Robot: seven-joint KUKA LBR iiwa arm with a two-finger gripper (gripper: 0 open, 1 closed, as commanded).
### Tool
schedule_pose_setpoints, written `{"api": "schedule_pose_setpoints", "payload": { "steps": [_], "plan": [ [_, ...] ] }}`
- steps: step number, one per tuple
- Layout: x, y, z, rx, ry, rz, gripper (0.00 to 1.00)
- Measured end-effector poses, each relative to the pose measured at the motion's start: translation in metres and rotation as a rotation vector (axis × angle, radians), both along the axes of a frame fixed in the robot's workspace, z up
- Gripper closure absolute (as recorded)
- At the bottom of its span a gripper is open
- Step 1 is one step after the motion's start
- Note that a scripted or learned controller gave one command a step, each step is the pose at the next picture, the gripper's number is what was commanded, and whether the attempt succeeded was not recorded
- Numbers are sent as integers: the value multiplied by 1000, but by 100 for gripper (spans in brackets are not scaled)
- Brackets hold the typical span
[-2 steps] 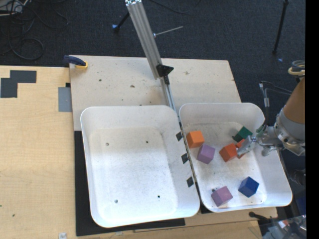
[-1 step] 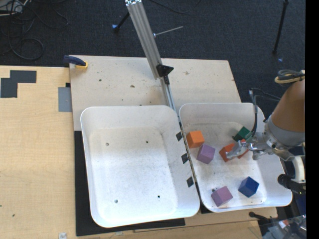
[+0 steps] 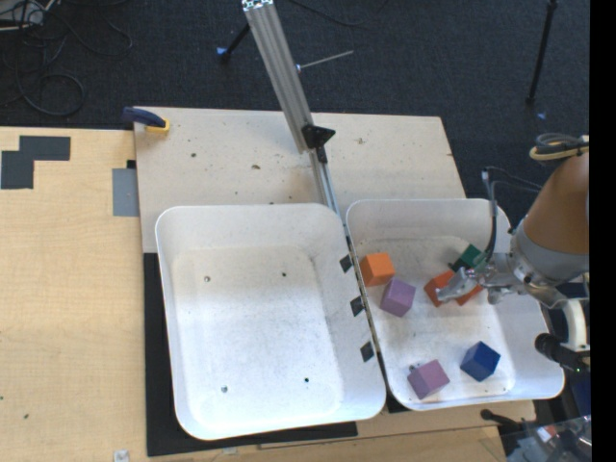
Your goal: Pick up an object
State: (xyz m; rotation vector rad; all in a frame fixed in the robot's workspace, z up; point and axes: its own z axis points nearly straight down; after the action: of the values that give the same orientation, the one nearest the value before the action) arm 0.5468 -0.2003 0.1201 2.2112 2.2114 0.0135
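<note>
My gripper (image 3: 464, 283) is low in the right bin (image 3: 423, 221), reaching in from the right. It sits right against a red block (image 3: 441, 290), which pokes out to its left. A green block (image 3: 470, 256) lies just behind the gripper. An orange cube (image 3: 377, 268) and a purple cube (image 3: 397, 297) rest to the left, near the divider. Toward the bin's front lie a second purple cube (image 3: 427, 378) and a blue cube (image 3: 479, 361).
The left bin (image 3: 192, 229) stands beside the right one, with black clips (image 3: 356, 306) along the shared rim. A slanted aluminium bar (image 3: 284, 65) rises behind the bins. The arm's grey body (image 3: 558, 229) covers the right bin's right edge.
</note>
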Motion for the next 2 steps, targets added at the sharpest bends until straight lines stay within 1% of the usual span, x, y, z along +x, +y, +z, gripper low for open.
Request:
{"api": "schedule_pose_setpoints", "payload": {
  "steps": [1, 2],
  "plan": [
    [-1, -1, 8, 2, 3, -6, 100],
    [0, 4, 69, 3, 13, 2, 100]
  ]
}}
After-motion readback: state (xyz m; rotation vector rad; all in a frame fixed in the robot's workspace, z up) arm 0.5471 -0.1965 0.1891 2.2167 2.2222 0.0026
